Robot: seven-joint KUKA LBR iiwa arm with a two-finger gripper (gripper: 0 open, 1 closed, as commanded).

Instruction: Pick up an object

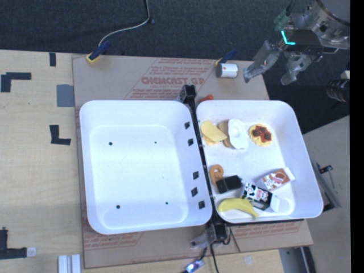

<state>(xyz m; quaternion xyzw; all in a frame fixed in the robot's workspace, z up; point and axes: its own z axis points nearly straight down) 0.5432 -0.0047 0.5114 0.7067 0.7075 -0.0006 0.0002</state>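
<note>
Camera view: arm [327, 7] cut off top right, pincer [273, 67] spread, holding nothing.

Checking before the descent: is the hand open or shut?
Open: the hand hangs above the bench beyond the right bin, its two fingers spread apart, nothing between them.

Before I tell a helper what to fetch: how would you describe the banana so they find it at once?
Look in the right-hand white bin, along its near edge. The banana lies there, just below a small black block and left of a black-and-white carton. It is the only plain yellow, curved thing among them.
</note>
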